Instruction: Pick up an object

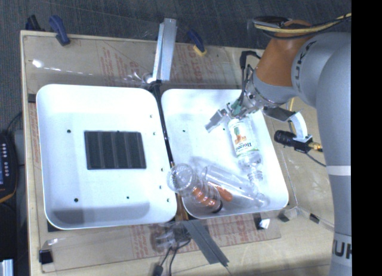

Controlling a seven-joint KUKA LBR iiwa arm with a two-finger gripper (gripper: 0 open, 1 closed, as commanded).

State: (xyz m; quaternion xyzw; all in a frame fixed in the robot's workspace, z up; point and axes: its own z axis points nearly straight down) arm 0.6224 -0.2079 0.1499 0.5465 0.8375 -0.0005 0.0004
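My gripper (pixel 225 117) hangs over the upper middle of the right bin (pixel 179 114), open, with nothing between its fingers. One grey finger (pixel 213 121) points out to the left. Just below and to the right lies a clear bottle with a white label (pixel 242 140), its top end close to the gripper and its length running toward the bin's near right corner. A clear plastic container (pixel 222 185) with orange pieces inside lies across the bin's near edge, its round open mouth (pixel 181 177) toward the divider.
The left bin (pixel 59 114) holds a dark ribbed rectangle (pixel 115 149) on its floor. A black divider (pixel 164 132) runs between the bins. Clamps and a metal bar (pixel 165 48) stand at the bench's far edge. The arm's grey body (pixel 325 90) fills the right side.
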